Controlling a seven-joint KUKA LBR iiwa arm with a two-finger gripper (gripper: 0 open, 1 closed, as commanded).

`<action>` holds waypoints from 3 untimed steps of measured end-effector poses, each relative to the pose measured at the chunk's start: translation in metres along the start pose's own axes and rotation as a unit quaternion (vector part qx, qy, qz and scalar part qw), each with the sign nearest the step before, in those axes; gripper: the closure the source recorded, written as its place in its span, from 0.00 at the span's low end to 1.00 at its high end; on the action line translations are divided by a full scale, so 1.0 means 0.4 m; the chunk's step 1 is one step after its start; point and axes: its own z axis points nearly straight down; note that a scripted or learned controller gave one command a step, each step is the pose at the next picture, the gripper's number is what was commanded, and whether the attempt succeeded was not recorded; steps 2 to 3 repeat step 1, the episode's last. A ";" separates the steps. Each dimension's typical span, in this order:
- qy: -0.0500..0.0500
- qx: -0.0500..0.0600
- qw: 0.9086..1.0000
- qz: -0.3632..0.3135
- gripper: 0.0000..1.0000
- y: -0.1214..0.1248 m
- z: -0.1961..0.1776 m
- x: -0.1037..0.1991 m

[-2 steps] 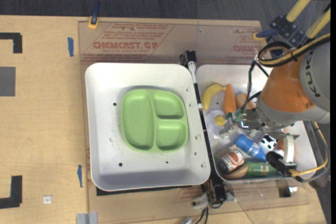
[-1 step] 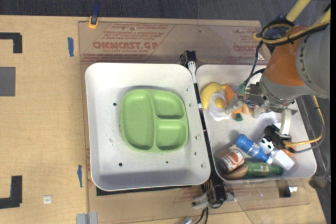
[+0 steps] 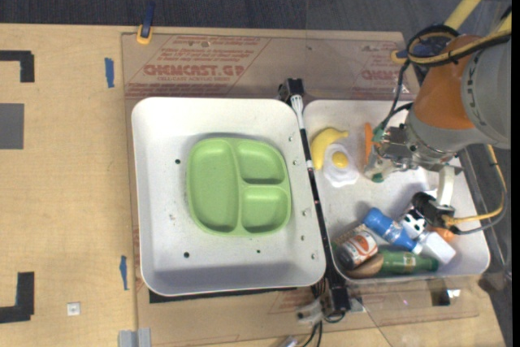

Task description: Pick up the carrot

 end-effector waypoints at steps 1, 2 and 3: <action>-0.003 0.041 0.999 0.000 1.00 0.104 -0.189 0.188; -0.003 0.041 0.999 0.000 1.00 0.104 -0.189 0.188; -0.003 0.041 0.999 0.000 1.00 0.104 -0.189 0.188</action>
